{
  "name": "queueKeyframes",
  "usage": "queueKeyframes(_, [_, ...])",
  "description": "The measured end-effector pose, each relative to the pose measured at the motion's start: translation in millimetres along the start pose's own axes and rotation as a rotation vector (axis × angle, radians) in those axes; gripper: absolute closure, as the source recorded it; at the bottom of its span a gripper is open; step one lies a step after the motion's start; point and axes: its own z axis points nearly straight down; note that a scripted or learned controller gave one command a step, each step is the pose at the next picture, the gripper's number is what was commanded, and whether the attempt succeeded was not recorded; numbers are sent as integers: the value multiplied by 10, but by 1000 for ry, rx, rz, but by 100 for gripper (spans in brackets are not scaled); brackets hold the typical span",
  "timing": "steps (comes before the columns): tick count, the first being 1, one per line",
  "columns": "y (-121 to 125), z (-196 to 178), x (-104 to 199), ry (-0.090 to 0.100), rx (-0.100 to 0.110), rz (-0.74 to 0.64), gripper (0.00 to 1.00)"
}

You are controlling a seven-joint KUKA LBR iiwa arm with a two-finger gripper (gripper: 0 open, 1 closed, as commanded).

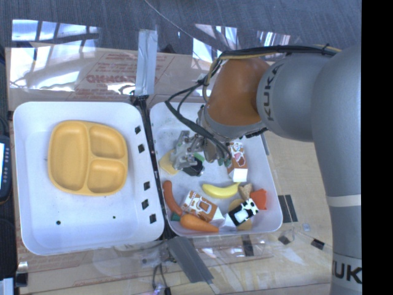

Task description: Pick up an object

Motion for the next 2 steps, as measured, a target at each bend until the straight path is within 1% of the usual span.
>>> queueKeyframes(1, [4,120,441,6,-1,-135,100])
queueKeyframes(2, [1,-184,-263,3,-1,-63,100])
